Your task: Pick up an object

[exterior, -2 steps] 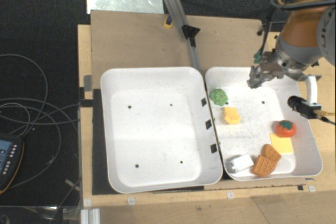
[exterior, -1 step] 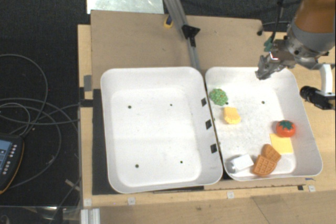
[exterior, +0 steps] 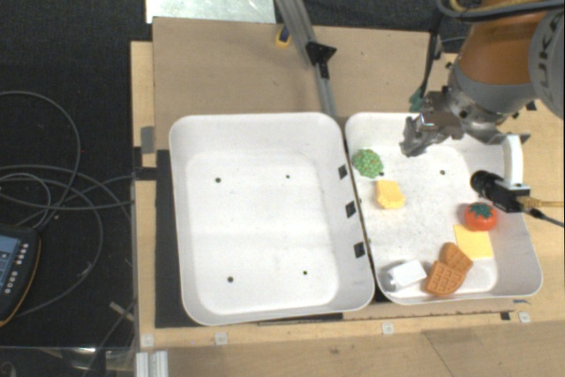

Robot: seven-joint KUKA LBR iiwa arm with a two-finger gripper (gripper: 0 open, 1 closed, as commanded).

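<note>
My gripper (exterior: 415,143) hangs over the back of the right bin (exterior: 530,274), pointing down and left. Nothing shows between its fingers. A green broccoli piece (exterior: 368,162) lies a little to its left and nearer the front. Just in front of that is a yellow block (exterior: 389,194). A red tomato (exterior: 478,215) rests on a yellow slice (exterior: 477,243) at the right. A brown waffle (exterior: 447,269) and a white block (exterior: 406,275) lie near the front wall.
The left bin (exterior: 190,225) stands beside the right one, the two touching along a shared edge with black clips. A grey pole (exterior: 296,9) slants down to the bench behind the bins. Cables lie on the floor at left.
</note>
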